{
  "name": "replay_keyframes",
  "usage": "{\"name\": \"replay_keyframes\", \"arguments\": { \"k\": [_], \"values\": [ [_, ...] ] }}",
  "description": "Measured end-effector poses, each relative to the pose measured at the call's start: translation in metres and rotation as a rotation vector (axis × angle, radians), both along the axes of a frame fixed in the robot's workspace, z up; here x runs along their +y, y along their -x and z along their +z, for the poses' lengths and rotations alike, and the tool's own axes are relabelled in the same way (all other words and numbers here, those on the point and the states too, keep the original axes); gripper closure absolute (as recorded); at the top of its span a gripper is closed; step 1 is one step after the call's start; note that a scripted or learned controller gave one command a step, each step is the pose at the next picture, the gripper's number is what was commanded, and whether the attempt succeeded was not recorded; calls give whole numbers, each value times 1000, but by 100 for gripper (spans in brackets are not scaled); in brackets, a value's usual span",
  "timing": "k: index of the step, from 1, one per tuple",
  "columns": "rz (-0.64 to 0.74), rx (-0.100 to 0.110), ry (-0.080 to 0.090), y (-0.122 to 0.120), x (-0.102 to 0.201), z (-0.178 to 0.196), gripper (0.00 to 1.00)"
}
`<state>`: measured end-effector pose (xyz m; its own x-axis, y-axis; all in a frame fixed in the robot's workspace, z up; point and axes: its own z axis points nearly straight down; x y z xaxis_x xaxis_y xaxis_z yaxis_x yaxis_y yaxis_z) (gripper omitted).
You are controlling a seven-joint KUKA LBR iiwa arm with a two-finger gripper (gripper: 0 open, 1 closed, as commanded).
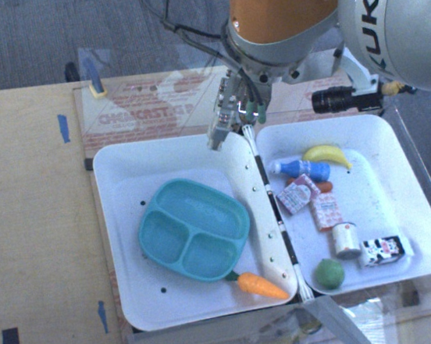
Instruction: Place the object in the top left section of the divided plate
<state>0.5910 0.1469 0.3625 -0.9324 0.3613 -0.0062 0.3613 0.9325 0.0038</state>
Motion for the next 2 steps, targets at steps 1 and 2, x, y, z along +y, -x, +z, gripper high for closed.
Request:
{"name": "replay_keyframes", "arguments": {
  "k": [1,2],
  "values": [
    [188,4,0,55,-11,-166,100],
    [268,0,0,34,30,-75,100]
  ]
}}
